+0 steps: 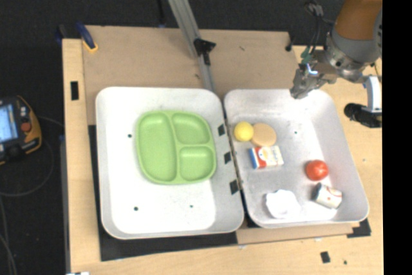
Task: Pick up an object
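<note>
The right bin (335,114) holds a yellow ball (243,132), a tan round disc (264,135), a small red-and-white carton (266,157), a red tomato-like ball (316,170), a white cup-like piece (282,204) and a small white item with dark and red marks (326,196). My gripper (301,88) hangs over the far right rim of that bin, apart from every object. Nothing is between its fingers as far as I can see.
The left bin (116,138) carries a green divided tray (175,146). A slanted metal pole (183,9) runs from the top down to the gap between the bins. A handheld device (14,125) lies off the bench at the left.
</note>
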Controlling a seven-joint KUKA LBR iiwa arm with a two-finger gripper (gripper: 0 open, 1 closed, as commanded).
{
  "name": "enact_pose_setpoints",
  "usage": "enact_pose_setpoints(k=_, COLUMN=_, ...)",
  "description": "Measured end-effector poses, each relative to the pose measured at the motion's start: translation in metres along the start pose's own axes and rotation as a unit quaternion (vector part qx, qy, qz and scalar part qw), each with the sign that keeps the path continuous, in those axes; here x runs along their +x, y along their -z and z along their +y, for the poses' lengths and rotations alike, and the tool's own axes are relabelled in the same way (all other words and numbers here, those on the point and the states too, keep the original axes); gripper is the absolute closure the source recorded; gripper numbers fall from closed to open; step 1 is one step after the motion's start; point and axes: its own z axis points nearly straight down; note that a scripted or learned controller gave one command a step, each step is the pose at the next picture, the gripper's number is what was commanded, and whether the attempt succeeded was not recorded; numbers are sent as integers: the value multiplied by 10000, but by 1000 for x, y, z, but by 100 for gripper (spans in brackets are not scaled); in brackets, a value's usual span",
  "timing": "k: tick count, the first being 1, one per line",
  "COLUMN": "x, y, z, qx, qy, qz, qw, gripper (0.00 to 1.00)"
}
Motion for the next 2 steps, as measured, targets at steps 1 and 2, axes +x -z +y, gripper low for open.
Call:
enact_pose_setpoints(k=1, x=59, y=6, z=-3, qx=26, qy=20, qz=10, qw=10000, gripper=100)
enact_pose_setpoints(k=2, x=108, y=14, z=-7, qx=28, qy=22, qz=13, qw=10000, gripper=100)
